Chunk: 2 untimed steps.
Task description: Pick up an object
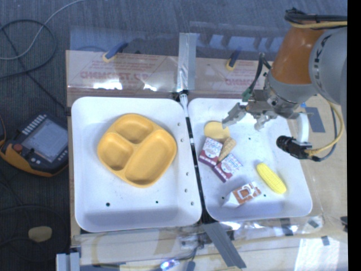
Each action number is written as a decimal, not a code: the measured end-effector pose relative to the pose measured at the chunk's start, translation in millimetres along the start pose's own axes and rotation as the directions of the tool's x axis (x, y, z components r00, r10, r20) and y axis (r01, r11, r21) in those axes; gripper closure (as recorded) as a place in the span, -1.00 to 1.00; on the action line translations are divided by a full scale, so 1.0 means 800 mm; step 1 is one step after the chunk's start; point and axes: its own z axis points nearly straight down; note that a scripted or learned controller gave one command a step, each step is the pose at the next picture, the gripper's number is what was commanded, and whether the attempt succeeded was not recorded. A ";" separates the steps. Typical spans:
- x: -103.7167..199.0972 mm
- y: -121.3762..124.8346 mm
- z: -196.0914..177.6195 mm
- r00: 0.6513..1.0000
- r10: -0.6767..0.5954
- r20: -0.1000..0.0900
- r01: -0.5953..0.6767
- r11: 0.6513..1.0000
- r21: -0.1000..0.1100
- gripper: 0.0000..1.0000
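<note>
My gripper [247,119] hovers over the back of the right bin [293,205], its two fingers spread apart with nothing between them. Just to its left and below lie a pale yellow round piece [214,130] and a tan cone [227,147]. Two red-and-white packets [212,150] [229,165] sit beside them. A yellow corn cob [271,177] lies toward the bin's right front, and an orange-and-white packet [246,193] rests near the front edge.
The left bin [90,208] holds a yellow three-compartment plate [136,149]. A black cable connector [289,144] hangs off the arm at the right bin's right side. A teach pendant [35,145] lies on the floor at far left.
</note>
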 end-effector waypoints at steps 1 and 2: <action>-0.004 0.044 0.145 0.991 0.133 0.000 -0.133 0.991 0.000 -1.00; -0.003 0.046 0.129 0.991 0.132 -0.001 -0.132 0.991 -0.004 1.00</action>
